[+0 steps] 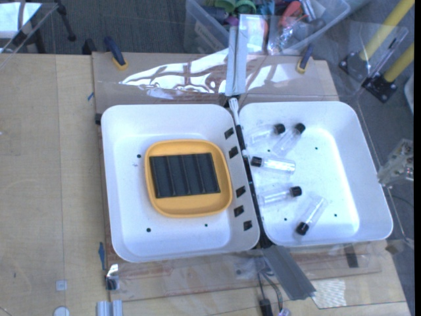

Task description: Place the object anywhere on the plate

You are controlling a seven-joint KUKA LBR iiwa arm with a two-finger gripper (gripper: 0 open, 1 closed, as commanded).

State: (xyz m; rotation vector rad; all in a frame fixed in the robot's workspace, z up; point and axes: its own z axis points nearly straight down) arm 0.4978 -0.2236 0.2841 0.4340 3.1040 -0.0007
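Note:
Several clear vials with black caps lie scattered in the right bin (348,209): one (275,165) near the divider, one (279,195) below it, and one (310,214) toward the front. Two more vials (289,135) lie close together at the back. A yellow plate (191,208) with a dark ribbed middle sits flat in the left bin (125,176). A faint grey piece that looks like my gripper (396,166) shows at the right edge, outside the right bin's rim and apart from every vial.
A raised divider with small black tabs (238,176) separates the two bins. Behind them stand a clear tub of coloured toys (263,5) and a shiny plastic sheet (191,78). Bare wooden bench (46,176) lies to the left.

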